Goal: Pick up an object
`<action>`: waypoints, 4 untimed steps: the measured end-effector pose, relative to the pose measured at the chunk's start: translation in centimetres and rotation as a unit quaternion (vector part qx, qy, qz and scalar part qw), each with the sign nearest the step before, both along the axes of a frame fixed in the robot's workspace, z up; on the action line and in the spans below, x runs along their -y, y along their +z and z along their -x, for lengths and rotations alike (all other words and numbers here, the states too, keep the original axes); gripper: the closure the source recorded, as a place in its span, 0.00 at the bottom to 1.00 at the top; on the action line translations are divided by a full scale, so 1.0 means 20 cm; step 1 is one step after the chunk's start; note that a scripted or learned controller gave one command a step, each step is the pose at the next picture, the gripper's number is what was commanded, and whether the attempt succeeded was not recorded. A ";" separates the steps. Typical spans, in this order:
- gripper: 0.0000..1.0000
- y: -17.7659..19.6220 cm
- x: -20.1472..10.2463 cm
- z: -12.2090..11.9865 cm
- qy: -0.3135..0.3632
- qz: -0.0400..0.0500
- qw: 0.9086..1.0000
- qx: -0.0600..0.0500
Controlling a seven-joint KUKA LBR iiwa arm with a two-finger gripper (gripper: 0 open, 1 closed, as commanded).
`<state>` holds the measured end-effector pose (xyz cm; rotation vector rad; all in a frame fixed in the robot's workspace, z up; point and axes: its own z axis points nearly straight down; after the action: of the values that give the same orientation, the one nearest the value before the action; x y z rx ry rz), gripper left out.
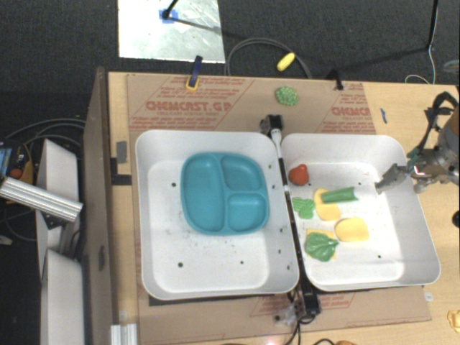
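Nothing is lifted yet: the gripper hovers at the right bin's right edge, jaw state unclear, tomato untouched.

A robotics lab: two white bins on a cardboard-covered bench, loose cables on dark carpet, and a robot arm.
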<state>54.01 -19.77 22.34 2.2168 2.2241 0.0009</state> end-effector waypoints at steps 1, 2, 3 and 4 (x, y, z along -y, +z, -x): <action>0.00 -0.46 -0.33 -0.09 0.003 -0.003 1.000 -0.004; 0.00 -0.69 -0.37 0.25 -0.003 0.002 1.000 0.004; 1.00 -0.62 -0.36 0.22 -0.003 0.004 1.000 0.008; 0.00 -0.62 -0.36 0.23 -0.002 0.004 1.000 0.007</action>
<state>49.48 -12.55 9.85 2.2113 2.2077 0.0080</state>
